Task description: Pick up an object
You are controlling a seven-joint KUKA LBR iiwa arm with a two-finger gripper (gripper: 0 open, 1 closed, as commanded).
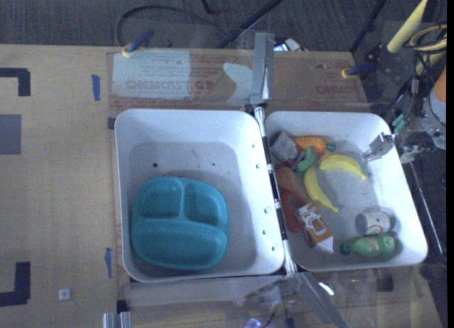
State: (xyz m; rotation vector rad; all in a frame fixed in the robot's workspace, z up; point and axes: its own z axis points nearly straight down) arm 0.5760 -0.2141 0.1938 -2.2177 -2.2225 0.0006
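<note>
Camera view, from the near edge of the counter [57,199] back. Left bin [131,131]: one teal divided tray [180,223], lying flat toward the near side, well apart from everything else.

Right bin [408,238]: all the pickable small things sit here. Nearest, a green bottle [369,247] on its side by the near wall, a small white cup [374,220] just behind it, nearly touching. Toward the divider, a small orange-and-white carton [313,223]. Mid-bin, two bananas: a curved one [317,192] and a second [343,165] just beyond, ends close together. Farther back, a green piece [306,159], an orange carrot-like item [311,144] and a grey wrapper [284,146], crowded against the far-left corner.

Gripper [379,145] sits at the right bin's far-right rim, low, apart from every object; nothing is between its fingers. Whether they stand wide or narrow, cannot tell — too small and blurred.

Judgement: task not started in effect; no object lifted, approach, grasp and lift all remain. Nearest candidate looks like the farther banana. Obstacles: bin wall close beside the gripper, clutter in the far corner, bananas lying close together. Beyond the bins, cardboard [312,85] and cables.
</note>
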